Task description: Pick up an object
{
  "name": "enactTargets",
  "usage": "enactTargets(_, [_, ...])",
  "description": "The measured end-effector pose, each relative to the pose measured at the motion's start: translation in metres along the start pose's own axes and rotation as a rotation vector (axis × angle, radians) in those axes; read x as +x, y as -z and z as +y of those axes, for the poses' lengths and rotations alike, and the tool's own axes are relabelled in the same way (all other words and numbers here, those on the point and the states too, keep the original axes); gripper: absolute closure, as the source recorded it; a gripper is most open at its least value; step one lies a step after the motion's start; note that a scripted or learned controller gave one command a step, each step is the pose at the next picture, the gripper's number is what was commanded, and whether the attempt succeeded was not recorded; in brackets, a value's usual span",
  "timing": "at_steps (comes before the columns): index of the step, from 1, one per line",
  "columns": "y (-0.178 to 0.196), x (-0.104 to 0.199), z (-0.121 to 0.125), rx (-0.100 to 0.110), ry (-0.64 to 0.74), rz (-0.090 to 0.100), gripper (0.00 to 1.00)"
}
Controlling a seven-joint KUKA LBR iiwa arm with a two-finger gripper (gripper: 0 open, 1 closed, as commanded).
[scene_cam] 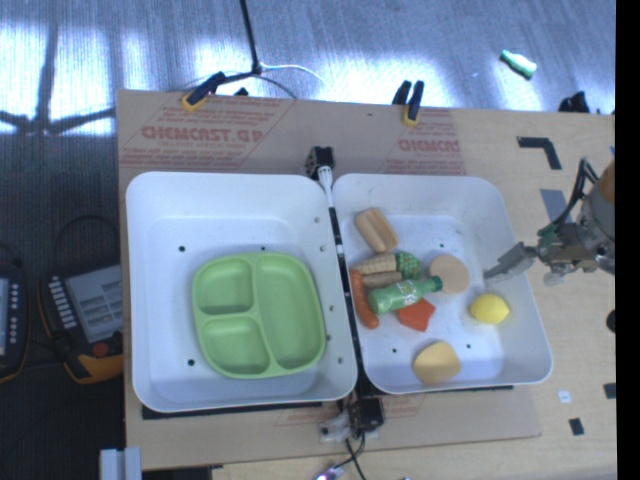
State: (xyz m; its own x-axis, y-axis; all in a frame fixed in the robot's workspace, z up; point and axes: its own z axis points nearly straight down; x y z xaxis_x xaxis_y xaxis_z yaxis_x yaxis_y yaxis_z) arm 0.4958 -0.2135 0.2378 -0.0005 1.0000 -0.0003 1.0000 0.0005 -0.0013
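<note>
1. Pincer [512, 261] at the right bin's [520, 368] right rim, coming in from the arm [590, 243] at the right; we see one grey finger poking over the wall toward the toys, but whether the fingers stand apart or together we cannot tell; nothing shows between them.

2. Candidates all sit in the right bin; the lemon [489, 309] lies nearest, just below and left of the finger tip, apart from it; the yellow lump [436, 361] rests lower down near the front wall; the tan round piece [449, 273] lies further in.

3. We'd judge the lemon the cleanest target; it has free floor around it, whereas the green bottle [403, 294], the carrot [363, 301], the red wedge [417, 314] and the bread roll [376, 230] crowd together by the divider; a grab there risks nudging neighbours.

4. For a good pick we'd want the fingers straddling the lemon squarely and low, since a round, smooth toy may squirt out of a shallow pinch; the bin wall is close, so the descent needs clearance from the rim.

5. Left bin [160, 228] holds a green divided plate [258, 313].

6. Both bins rest on a bench [470, 138] covered in printed brown board, clamped at the back edge; beyond lies grey floor with bright patches of light; cables and a handheld controller [85, 313] sit off to the left.
</note>
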Motion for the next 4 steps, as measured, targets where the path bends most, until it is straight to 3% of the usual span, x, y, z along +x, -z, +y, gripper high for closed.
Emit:
enactTargets(1, [-0.145, 0.09, 0.037, -0.001, 0.012, 0.0, 0.0])
enactTargets(2, [-0.149, 0.106, 0.112, -0.01, -0.068, -0.004, 0.0])
enactTargets(3, [-0.151, 0.115, 0.169, 0.022, -0.103, -0.004, 0.0])
enactTargets(4, [-0.149, 0.102, 0.109, -0.009, -0.232, -0.003, 0.0])
